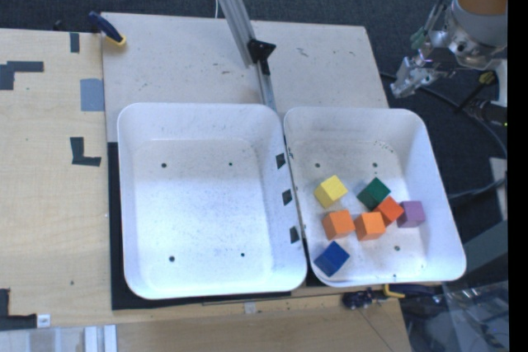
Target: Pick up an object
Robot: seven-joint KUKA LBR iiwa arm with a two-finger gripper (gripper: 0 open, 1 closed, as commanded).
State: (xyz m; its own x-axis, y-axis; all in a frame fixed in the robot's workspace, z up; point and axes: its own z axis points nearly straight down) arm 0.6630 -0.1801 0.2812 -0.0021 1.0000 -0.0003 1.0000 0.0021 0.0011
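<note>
Tool [410,78] is hovering outside the right bin [429,146], nothing in it; can't tell its state. Cubes [369,214] are sitting packed near the front, so I'm expecting neighbours to get nudged on descent.

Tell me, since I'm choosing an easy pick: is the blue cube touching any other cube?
Apart. The camera view shows bare white bin floor all round the blue cube, separating it from the nearest orange cube.
</note>
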